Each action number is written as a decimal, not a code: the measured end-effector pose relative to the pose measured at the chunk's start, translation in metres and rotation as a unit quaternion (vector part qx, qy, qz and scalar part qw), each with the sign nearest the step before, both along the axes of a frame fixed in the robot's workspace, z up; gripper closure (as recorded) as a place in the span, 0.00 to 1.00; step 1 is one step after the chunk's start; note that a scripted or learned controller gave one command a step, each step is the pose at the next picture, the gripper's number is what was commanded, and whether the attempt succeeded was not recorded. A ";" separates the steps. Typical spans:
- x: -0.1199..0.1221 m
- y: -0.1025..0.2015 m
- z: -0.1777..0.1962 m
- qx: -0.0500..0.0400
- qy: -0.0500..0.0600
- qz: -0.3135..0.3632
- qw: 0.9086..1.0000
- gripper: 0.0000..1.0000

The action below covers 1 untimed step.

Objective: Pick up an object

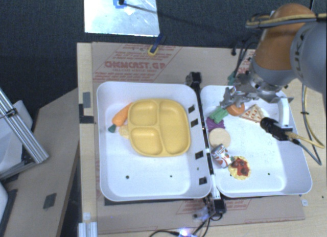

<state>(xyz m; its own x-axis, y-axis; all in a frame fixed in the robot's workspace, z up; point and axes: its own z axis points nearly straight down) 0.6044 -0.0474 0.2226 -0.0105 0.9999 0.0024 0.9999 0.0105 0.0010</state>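
Counter (56, 128): pale tan top, viewed at a slant.
Cardboard sheet (138, 62): red print, flat on counter, under both bins.
Left bin (110, 180): white, shallow.
Right bin (276, 174): white, just beside left bin.

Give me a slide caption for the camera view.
End effector over toy food in right bin; yellow plate in left bin.

Two white bins: left bin (104, 144), right bin (276, 172). One yellow divided plate (156, 127), one carrot (121, 114). One each, right of frame: green piece (219, 113), purple piece (215, 124), orange piece (236, 110), waffle wedge (254, 113), beige disc (219, 138), small can (221, 155), yellow-red piece (239, 167).
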 end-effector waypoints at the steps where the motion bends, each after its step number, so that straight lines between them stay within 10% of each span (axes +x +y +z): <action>1: -0.005 0.047 0.009 0.000 -0.001 -0.001 1.000 1.00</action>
<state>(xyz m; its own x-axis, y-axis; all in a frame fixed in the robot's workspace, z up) 0.5995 0.0001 0.2317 -0.0094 1.0000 0.0019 1.0000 0.0094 0.0022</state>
